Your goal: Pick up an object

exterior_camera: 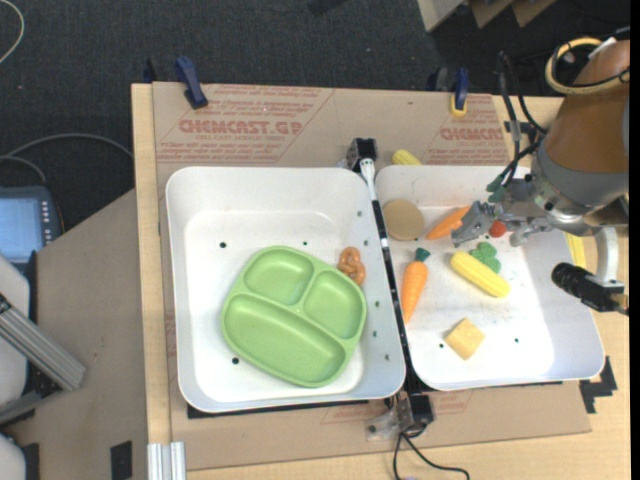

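Camera view: your gripper (pixel 483 224) sits over rt bin (pixel 575 353) by yellow corn (pixel 479 273) w/ green husk; can't tell its state.

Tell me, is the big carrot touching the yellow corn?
Apart. The camera view shows white bin floor between the big carrot and the yellow corn in the right bin.
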